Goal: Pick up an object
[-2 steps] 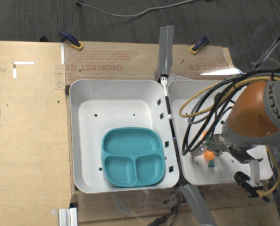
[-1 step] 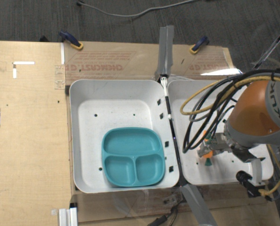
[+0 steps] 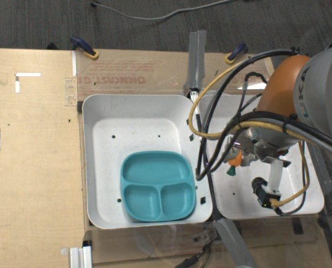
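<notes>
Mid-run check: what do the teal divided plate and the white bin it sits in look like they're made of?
Teal divided plate: likely moulded plastic with a satin finish, going by its even colour, rounded corners and the moulded ridges between its three compartments. Left white bin: probably plastic too, smooth with a faint sheen and rounded corners, though thin painted metal cannot be ruled out.

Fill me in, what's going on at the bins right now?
The grey arm reaches in from the right and hangs over the right bin. Its tool sits close to a small orange and green object near that bin's left wall. Looping cables clutter that spot, so I cannot tell whether the object is gripped. The left bin holds a teal divided plate, lying flat and apart from the arm.
</notes>
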Action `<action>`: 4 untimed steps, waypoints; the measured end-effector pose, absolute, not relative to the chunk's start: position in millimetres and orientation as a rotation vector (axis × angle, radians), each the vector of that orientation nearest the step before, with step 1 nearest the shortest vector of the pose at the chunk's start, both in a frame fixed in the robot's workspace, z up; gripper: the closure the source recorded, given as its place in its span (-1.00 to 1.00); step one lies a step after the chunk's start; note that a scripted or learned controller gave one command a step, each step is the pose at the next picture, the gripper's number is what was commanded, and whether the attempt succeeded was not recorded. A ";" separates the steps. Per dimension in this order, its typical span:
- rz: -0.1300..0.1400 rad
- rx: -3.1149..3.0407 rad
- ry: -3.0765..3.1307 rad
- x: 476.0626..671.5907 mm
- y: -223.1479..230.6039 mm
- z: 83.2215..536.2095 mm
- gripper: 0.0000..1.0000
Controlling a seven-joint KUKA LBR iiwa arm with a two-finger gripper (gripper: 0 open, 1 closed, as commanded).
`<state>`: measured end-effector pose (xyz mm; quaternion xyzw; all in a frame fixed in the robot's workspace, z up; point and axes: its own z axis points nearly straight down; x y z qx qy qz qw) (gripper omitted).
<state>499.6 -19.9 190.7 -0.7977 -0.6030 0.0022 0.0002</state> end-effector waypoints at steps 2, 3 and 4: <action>0.011 -2.799 -1.430 576.0 131.7 167.6 1.00; 0.006 -2.448 -1.972 617.3 121.9 191.0 1.00; 0.006 -2.113 -2.327 582.9 149.5 240.9 1.00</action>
